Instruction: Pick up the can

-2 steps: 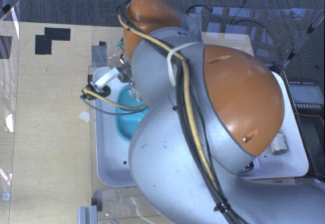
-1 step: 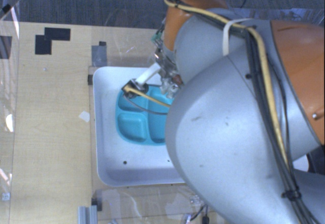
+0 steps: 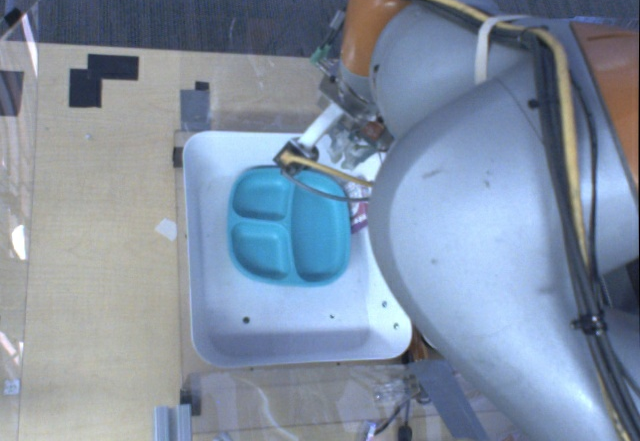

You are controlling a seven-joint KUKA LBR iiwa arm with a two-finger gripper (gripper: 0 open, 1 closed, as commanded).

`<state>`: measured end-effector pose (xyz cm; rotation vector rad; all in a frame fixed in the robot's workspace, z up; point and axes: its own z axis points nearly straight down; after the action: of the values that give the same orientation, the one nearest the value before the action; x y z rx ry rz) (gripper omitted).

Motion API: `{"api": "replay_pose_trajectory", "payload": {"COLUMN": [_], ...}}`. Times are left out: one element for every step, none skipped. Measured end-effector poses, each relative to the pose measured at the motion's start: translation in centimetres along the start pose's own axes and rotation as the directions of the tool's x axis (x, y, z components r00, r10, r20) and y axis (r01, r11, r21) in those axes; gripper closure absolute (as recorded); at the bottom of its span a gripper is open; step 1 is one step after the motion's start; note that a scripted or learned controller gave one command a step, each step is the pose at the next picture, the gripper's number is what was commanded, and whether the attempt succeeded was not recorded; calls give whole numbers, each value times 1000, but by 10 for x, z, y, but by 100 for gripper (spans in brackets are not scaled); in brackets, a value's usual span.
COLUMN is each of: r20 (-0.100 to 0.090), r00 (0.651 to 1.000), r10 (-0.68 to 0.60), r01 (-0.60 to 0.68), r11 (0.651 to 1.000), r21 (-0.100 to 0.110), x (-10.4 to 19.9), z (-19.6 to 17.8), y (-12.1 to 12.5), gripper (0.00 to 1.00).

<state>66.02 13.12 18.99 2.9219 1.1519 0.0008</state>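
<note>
End effector poised over the far corner of the white bin, just beyond a blue divided plate; its grip state cannot be told, the can's place is hidden by the arm, and no pickup is yet evident.

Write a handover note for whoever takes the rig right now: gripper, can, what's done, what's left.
Gripper: at the far edge of the left bin, just beyond the blue divided plate. Whether it holds anything cannot be told.
Can: the arm covers the right side of the bench, so its place cannot be told.
Done: no pick confirmed.
Left: locate the can, grasp it and lift it. Probably best to clear the arm from the view before the next try.
</note>
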Motion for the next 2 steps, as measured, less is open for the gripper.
{"api": "replay_pose_trajectory", "payload": {"r20": [-1,-1], "r00": [984,853], "r10": [179,522], "r01": [-179,-522], "r11": [984,853], "r21": [1,2], "x": [1,37], "z": [-50,47], "y": [-83,-106], "gripper": [100,100]}}
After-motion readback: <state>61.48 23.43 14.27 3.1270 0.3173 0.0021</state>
